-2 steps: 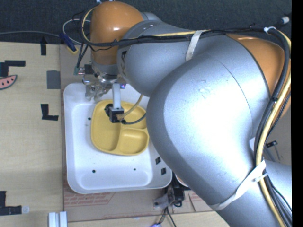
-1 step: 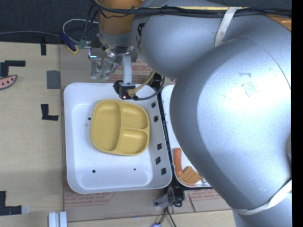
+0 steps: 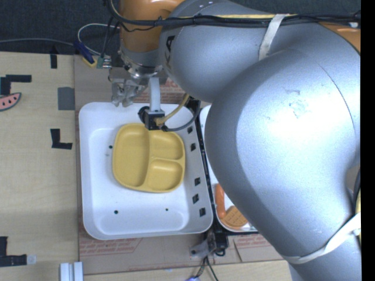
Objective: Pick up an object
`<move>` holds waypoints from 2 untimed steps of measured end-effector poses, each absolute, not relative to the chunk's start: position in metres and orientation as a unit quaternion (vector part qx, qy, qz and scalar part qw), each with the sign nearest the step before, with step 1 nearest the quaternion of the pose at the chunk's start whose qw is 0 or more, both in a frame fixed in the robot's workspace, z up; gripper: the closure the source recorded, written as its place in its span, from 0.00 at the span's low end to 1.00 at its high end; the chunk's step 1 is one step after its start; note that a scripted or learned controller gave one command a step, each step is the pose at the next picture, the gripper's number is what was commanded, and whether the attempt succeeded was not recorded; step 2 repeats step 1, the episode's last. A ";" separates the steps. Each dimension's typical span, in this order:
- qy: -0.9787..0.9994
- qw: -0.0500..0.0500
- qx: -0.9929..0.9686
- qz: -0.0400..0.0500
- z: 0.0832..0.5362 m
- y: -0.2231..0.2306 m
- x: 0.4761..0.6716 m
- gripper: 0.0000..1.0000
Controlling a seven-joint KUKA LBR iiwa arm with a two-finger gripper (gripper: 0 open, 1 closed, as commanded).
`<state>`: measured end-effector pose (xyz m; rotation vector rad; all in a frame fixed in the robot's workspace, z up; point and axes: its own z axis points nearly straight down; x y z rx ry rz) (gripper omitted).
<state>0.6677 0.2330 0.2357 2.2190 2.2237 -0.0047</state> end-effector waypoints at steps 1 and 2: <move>0.708 0.000 0.706 -0.002 0.219 0.233 0.668 1.00; 0.708 0.000 0.706 -0.002 0.219 0.233 0.668 1.00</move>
